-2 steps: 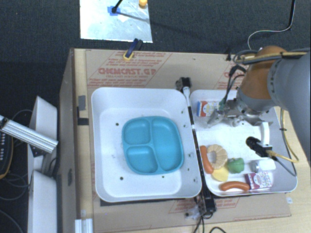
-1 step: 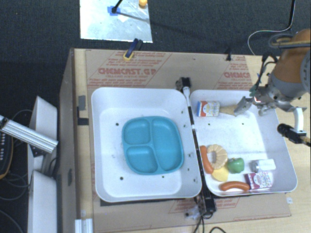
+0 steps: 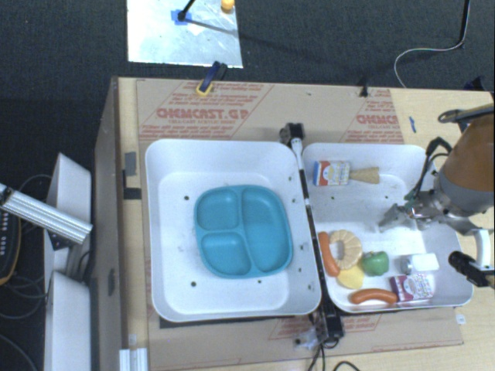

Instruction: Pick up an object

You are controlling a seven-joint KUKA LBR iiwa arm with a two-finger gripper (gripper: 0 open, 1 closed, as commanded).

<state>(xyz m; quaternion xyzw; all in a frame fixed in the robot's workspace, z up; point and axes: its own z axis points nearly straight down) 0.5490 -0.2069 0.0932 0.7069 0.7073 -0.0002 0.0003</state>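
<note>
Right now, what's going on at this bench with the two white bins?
A grey robot arm reaches in from the right, its end effector low over the right bin. It has nothing visibly in its grasp. That bin holds toy food: a carton beside a wooden piece at the back, and near the front a carrot, a green apple, a sausage and a small box. The left bin holds a blue divided plate.
</note>
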